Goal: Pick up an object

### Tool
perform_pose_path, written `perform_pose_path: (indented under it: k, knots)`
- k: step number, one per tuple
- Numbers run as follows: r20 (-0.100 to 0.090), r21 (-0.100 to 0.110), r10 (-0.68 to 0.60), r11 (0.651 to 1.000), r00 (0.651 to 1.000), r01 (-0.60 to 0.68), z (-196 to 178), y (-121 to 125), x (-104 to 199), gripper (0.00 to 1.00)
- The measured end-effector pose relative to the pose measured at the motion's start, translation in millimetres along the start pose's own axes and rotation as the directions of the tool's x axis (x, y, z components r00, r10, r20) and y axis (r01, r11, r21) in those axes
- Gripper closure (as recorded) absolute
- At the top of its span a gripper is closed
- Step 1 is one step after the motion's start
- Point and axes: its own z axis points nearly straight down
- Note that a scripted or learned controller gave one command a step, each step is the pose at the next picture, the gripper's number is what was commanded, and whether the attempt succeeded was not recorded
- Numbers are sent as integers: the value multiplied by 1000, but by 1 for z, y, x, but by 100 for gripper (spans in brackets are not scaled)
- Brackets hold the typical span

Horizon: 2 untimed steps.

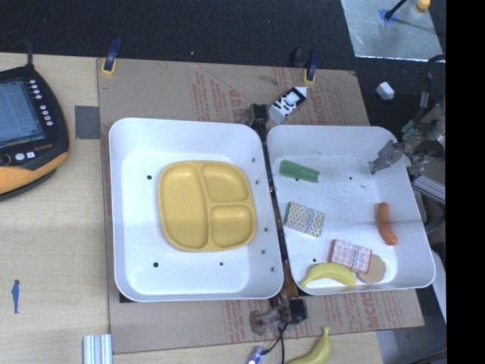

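Note:
The right white bin (pixel 341 139) holds several small things: a green block (pixel 298 171), a patterned packet (pixel 305 219), an orange sausage (pixel 386 224), a pink packet (pixel 351 255), a tan round piece (pixel 373 269) and a yellow banana (pixel 329 274). My gripper (pixel 383 158) hangs over the bin's far right corner, well above and right of the green block and beyond the sausage. It touches none of them and nothing is seen held in it.
The left white bin (pixel 132 203) carries a yellow divided plate (pixel 206 205). A black-and-white object (pixel 288 103) lies behind the bins. A second banana (pixel 317 347) lies in front of the right bin. A teach pendant (pixel 26 131) sits at the far left.

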Motion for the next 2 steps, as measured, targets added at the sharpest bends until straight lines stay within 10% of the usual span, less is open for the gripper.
perform_pose_path:
  k: [2]
  knots:
    - [0,4,-3,1000,1000,3,30,-10,1,0]
